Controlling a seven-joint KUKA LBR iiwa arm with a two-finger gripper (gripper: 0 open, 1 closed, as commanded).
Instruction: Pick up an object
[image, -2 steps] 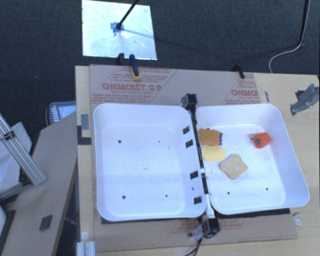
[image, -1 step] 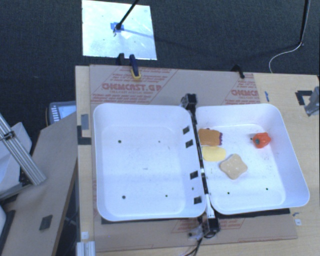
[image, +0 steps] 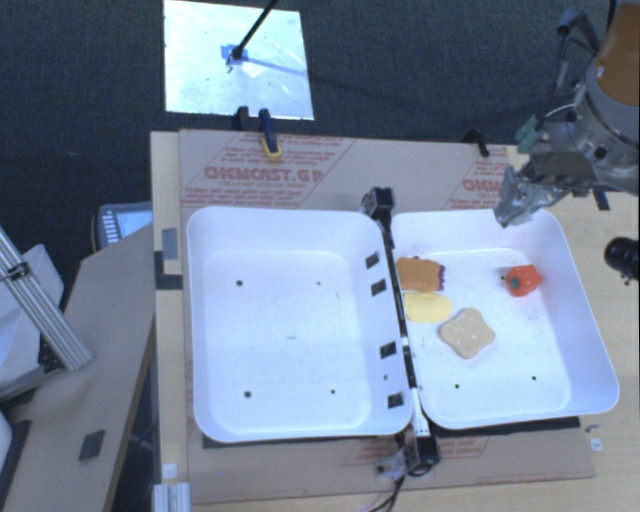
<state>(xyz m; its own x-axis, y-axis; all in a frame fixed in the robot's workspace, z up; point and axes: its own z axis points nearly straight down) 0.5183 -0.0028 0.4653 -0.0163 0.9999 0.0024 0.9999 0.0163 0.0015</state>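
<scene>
Right now my gripper (image: 512, 208) hangs over the far edge of the right bin (image: 585, 345), and I cannot tell how it is set; nothing shows in it. Nearest to it lies the small orange-red piece (image: 521, 280), which looks like a toy tomato or pepper with a dark stem spot, below the gripper and slightly toward the bin's right side, clearly apart from it. I judge it light, hard and smooth, likely plastic, so it could squirt sideways under a poor pinch; I would take it across its widest part, straddling the body, not the stem end.

Further out, toward the divider, three flatter pieces cluster together: an orange slab with a purple edge (image: 420, 274), a pale yellow disc (image: 428, 308) touching it from below, and a tan toast-shaped piece (image: 467, 333) just beside the disc. These look thin and lie flat on the bin floor, so I expect them to be harder to get under and easy to push around. The left bin (image: 210, 350) sits alongside, well apart from the arm.
</scene>
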